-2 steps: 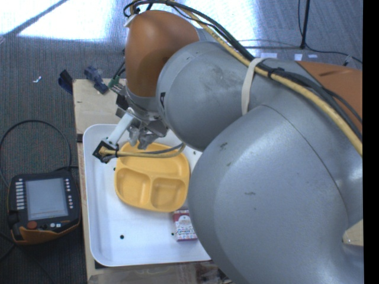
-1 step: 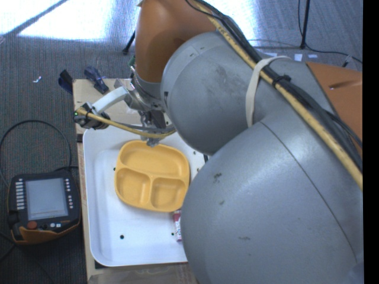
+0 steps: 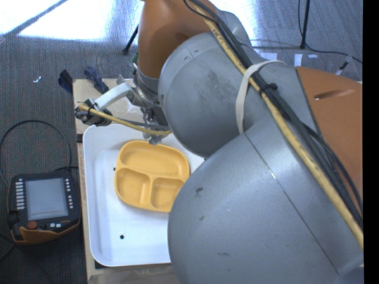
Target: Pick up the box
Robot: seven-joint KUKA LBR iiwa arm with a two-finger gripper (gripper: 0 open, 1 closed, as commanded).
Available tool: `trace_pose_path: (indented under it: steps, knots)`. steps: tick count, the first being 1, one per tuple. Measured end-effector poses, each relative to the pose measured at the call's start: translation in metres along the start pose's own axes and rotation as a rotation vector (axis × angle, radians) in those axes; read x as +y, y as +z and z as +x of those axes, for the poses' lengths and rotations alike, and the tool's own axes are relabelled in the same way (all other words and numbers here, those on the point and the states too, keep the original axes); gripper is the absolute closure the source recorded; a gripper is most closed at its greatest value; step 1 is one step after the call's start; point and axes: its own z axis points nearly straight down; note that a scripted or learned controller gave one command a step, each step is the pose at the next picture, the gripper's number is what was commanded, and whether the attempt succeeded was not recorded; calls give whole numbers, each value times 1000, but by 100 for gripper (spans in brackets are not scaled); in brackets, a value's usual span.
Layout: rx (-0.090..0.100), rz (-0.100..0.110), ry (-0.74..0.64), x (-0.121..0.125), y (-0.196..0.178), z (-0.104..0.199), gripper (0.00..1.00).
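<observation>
My gripper [image 3: 154, 134] hangs at the far edge of the left white bin [image 3: 102, 218], just above the back rim of a yellow three-compartment tray [image 3: 151, 176] that lies in the bin. The wrist above it is grey with an orange band [image 3: 163, 22]. The big grey arm [image 3: 260, 176] crosses the right half of the view and covers whatever lies beneath it, including the right side of the bench.
A yellow cable [image 3: 112, 118] runs from the wrist to the left over the bin's back corner. A teach pendant [image 3: 41, 203] lies on the carpet to the left of the bench. Small dark items [image 3: 95, 76] sit beyond the bench's far edge.
</observation>
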Motion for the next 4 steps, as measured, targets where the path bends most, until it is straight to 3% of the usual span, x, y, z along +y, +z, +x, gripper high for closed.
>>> trace_pose_path:
  steps: [1,2,3,4]
  knots:
    - [-3,1,9,4,-8,0,100]
    - [5,-1,245,-9,-3,-16,100]
    - [1,-3,255,-5,-11,-16,100]
    - [2,-3,-64,-5,-21,4,100]
